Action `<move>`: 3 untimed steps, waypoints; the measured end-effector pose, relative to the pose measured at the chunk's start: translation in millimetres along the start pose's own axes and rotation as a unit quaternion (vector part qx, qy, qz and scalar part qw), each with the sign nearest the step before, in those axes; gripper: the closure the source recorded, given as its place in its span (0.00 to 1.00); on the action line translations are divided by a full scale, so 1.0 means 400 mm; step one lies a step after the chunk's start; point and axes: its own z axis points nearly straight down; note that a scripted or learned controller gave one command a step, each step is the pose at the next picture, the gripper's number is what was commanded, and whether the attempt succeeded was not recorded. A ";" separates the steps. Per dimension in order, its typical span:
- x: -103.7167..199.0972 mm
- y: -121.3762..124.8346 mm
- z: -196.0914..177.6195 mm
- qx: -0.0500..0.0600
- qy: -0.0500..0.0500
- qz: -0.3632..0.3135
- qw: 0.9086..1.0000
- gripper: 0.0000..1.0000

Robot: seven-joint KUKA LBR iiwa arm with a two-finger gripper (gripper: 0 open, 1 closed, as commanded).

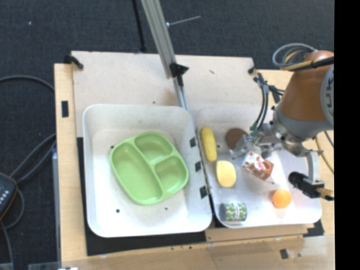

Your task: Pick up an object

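Note:
My gripper (254,144) hangs low over the right bin (298,212), near its middle. Just below it lies a red and white snack packet (258,166), close to or touching the gripper; I cannot tell which. A brown round object (234,136) sits just left of the gripper. Further left, a yellow corn cob (208,144) rests by the bin's left wall. A pale yellow lemon-like fruit (226,174) lies below the cob. An orange ball (281,198) and a green can (233,211) on its side are near the front edge.
The left bin (95,207) holds a green divided plate (149,167). A metal post (160,32) rises from behind the bins, between them. The grey and orange arm (306,103) covers the right bin's back right part.

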 end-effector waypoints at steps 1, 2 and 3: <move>0.000 0.000 0.000 0.000 0.000 0.001 1.000 0.00; 0.002 0.015 0.111 0.002 -0.001 0.002 1.000 0.00; -0.004 0.026 0.190 -0.007 -0.003 0.001 1.000 0.00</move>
